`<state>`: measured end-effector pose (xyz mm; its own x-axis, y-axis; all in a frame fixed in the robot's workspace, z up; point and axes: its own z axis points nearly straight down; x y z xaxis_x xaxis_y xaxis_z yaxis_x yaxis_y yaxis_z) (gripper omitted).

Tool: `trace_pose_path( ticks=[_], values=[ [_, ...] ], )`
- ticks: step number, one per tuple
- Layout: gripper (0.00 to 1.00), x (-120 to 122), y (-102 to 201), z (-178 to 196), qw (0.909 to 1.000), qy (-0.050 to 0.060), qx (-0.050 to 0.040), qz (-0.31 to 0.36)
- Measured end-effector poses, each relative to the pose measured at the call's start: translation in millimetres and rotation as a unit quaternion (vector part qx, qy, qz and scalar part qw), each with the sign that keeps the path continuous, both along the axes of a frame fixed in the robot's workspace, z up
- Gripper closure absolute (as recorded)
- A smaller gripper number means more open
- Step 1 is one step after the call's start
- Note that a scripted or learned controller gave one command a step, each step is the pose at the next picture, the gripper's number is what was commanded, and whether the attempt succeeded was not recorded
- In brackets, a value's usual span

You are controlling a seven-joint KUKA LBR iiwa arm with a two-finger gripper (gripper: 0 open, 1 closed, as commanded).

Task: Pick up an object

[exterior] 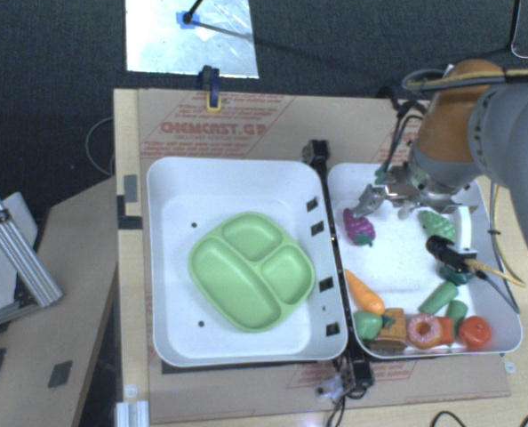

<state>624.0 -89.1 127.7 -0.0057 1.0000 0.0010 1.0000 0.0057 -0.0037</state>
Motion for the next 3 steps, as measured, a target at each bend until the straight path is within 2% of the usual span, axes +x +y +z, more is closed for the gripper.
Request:
trace_pose_path(
  ticks=[1,2,3],
  values=[
    [0.00,-0.4,0.6,-45.7,1.0000,0.000,-0.0002,-0.002],
    [1.00,1.7,0.4,-31.8,1.0000,-0.004,-0.0005,-0.001],
    [1.00,10.8,-6.9,19.7,1.0000,-0.006,-0.0011,-0.001]
  ],
)
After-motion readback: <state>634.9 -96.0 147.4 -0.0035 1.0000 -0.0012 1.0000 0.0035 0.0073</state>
